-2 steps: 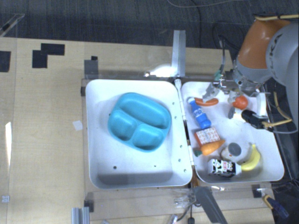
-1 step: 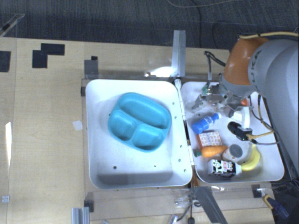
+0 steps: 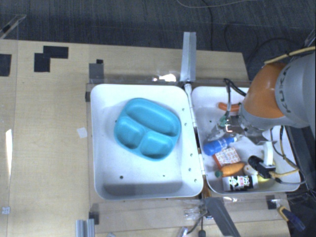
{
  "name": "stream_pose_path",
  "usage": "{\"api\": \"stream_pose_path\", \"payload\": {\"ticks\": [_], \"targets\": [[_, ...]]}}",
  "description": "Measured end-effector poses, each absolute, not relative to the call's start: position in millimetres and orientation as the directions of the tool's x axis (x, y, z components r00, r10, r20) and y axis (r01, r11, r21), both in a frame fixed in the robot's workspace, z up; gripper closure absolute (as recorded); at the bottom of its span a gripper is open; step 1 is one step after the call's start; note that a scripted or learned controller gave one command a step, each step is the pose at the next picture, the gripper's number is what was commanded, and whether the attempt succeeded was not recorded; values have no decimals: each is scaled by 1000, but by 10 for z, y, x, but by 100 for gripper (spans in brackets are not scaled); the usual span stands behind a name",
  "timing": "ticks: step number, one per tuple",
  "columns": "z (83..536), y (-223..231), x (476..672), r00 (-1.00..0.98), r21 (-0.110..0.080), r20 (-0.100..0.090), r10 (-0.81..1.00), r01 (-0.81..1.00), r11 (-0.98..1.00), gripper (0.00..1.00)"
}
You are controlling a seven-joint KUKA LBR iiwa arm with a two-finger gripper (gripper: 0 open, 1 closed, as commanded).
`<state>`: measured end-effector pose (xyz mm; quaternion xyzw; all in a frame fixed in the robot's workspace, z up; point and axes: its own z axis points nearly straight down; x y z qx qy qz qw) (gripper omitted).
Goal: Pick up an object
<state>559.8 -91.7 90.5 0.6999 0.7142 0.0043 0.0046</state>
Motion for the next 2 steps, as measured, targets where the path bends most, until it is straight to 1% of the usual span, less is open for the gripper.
{"api": "stream_pose_path", "payload": {"ticks": [1,2], "targets": [[911,-873,5310,-71,20,-3,997,997,71,0],[1025,-848,5335,-73,25,0,997,997,73,100]]}}
